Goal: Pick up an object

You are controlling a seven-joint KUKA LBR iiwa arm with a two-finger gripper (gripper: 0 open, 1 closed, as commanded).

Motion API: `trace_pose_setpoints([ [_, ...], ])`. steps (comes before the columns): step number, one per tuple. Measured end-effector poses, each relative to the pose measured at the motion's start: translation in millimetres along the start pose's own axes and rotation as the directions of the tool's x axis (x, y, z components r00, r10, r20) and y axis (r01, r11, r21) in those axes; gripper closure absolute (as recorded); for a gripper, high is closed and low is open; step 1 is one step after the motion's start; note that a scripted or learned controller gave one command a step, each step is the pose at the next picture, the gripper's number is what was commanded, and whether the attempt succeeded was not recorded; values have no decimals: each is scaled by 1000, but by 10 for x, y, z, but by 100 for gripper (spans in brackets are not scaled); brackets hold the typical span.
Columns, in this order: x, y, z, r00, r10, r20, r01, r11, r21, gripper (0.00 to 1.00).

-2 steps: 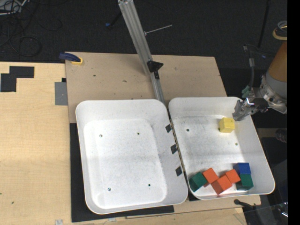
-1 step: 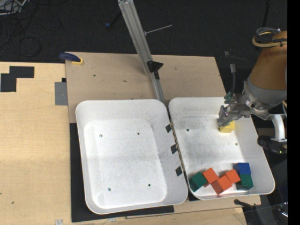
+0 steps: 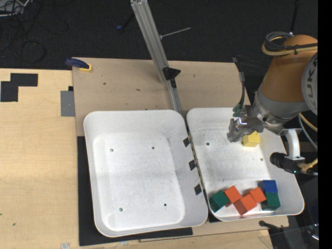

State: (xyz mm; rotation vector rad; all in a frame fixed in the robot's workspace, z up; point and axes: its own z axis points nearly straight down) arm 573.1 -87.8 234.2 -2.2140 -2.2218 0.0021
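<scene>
Over the far half of the right bin (image 3: 295, 204), my gripper (image 3: 237, 131) hangs low above the white floor, and my own grey wrist and orange band cover much of what lies behind it, so I cannot tell whether the claw is open or shut. Just beside it, toward the bin's right wall, sits a small yellow block (image 3: 251, 139); its near faces show, its far side is tucked under my wrist, and I cannot tell whether metal touches it. It looks like a squat cube with no clear long axis, edges roughly square to the bin's walls. In the bin's near right corner a tight cluster rests: a green block (image 3: 219, 199), two orange blocks (image 3: 233, 193) (image 3: 251, 199), a blue block (image 3: 269, 186), and another dark green block (image 3: 271, 202) partly hidden behind them. All are matte, hard-edged cubes. The left bin (image 3: 104, 123) is a shallow white tray with rounded corners and a speckled floor. A ribbed aluminium rail (image 3: 153, 40) slants up from between the bins.
</scene>
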Motion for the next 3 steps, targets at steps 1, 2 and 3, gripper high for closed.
trace_pose_setpoints([
  [1,502,-169,122,1000,0,0,0,1000,2,100],
  [2,970,-325,16,1000,-1,0,1,1000,1,100],
  [3,1427,-442,-53,1000,-1,0,1,1000,2,100],
])
